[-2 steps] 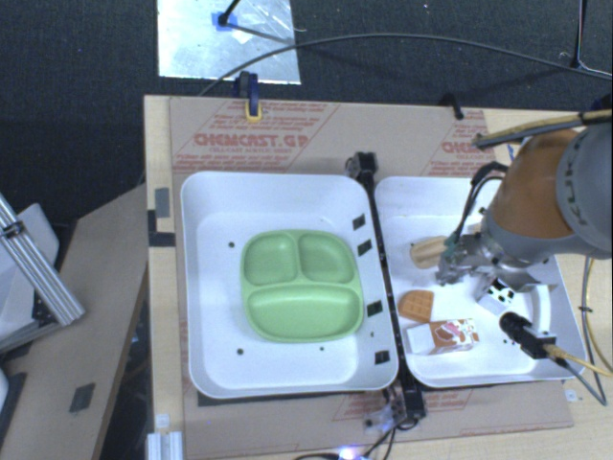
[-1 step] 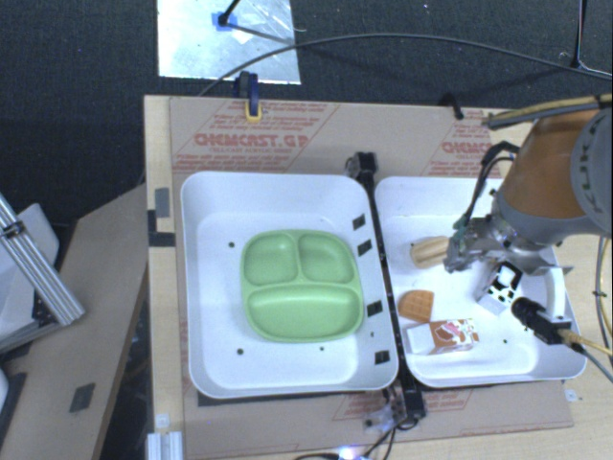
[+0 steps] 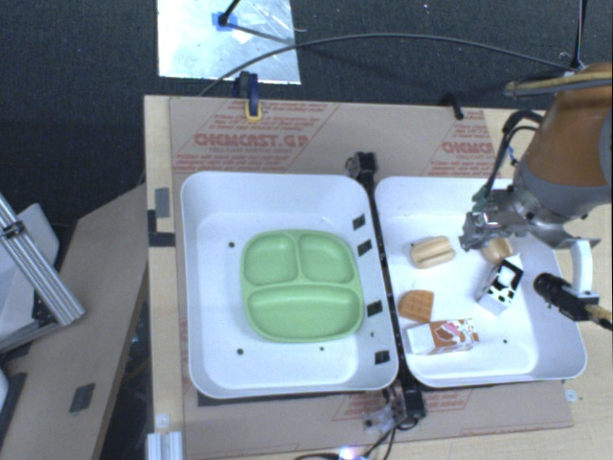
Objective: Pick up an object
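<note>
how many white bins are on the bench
2: the left bin holds a green divided plate; the right bin holds small food items, with the gripper over it.

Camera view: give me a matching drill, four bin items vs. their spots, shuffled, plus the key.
Things:
1. green divided plate
2. bread roll
3. black-and-white box
4. red-and-white packet

Places:
A. right bin, near its front wall
B. middle of the left bin
C. right bin, to the right of the round cookie, below the pincer
D. right bin, rear left part, just left of the pincer

Pairs: 1-B, 2-D, 3-C, 4-A
</note>
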Tool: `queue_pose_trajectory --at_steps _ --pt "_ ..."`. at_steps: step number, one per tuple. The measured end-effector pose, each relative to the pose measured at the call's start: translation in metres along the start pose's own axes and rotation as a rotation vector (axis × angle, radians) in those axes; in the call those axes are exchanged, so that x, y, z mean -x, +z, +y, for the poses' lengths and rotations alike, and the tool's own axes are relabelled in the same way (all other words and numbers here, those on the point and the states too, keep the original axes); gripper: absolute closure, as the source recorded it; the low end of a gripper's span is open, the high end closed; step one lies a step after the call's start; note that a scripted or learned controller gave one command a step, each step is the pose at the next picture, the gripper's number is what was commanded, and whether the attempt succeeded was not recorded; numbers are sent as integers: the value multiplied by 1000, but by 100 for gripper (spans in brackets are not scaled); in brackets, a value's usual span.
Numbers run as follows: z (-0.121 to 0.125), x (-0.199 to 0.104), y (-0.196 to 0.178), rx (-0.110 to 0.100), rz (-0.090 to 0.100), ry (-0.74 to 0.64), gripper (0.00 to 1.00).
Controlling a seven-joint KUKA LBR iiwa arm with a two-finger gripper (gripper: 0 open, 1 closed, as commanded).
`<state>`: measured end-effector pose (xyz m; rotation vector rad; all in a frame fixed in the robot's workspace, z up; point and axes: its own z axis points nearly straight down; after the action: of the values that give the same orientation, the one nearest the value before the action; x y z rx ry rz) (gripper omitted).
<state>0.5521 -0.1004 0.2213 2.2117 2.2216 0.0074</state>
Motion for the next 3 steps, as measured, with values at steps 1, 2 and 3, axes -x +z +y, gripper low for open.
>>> queue_pose_trajectory --at_steps 1,2,3 --pt "4 3 -44 -2 0 0 100" --pt "5 -49 -28 -6 2 -4 100" --pt "-5 -106 -15 -7 3 -4 100"
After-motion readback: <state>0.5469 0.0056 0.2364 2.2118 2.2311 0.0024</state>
